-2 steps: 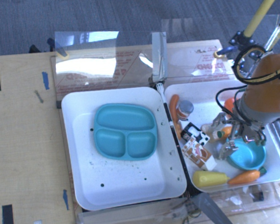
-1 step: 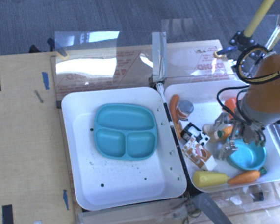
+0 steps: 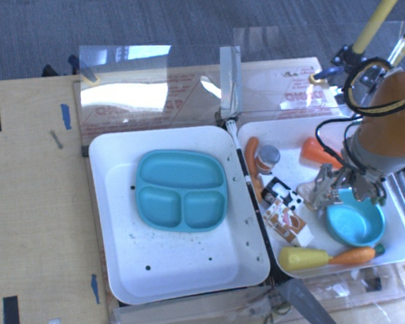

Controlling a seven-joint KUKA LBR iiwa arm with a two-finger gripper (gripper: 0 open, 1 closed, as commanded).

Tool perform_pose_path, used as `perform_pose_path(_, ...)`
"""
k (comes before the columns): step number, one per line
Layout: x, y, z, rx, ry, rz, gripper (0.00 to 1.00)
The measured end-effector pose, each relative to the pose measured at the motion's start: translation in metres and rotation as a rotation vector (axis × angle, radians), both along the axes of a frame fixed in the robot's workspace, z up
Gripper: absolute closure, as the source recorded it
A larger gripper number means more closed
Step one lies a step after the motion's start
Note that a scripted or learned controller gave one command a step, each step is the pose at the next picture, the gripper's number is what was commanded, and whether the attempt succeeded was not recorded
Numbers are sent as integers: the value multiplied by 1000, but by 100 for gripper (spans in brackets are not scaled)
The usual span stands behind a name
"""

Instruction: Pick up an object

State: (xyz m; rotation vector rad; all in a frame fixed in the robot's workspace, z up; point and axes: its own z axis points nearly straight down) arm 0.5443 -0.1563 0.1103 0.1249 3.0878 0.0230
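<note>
The right bin (image 3: 403, 245) holds several objects. A blue bowl (image 3: 356, 225) sits near its front right. A yellow banana-like piece (image 3: 304, 257) and an orange carrot (image 3: 353, 256) lie along the front wall. A printed snack packet (image 3: 287, 222), a black-and-white item (image 3: 279, 192), a small can (image 3: 266, 159), a thin orange-red piece (image 3: 251, 150) and an orange block (image 3: 317, 152) lie further back. My gripper (image 3: 333, 189) hangs low over the middle of this bin, just above the bowl's back rim and right of the black-and-white item.
A blue divided plate (image 3: 181, 190) lies in the left bin (image 3: 127, 272). A clear plastic wall (image 3: 230, 84) rises behind both bins. Cables (image 3: 366, 88) and a yellow rod (image 3: 383, 6) hang at the upper right above the arm.
</note>
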Motion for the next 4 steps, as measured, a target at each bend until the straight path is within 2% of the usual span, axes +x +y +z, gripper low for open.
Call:
perform_pose_path(1,60,-14,-13,-4,30,-352,100)
perform_pose_path(2,59,-15,-15,-4,33,-353,0)
perform_pose_path(3,6,-18,-21,7,40,-552,0)
perform_pose_path(4,-16,-14,-18,6,30,-558,0)
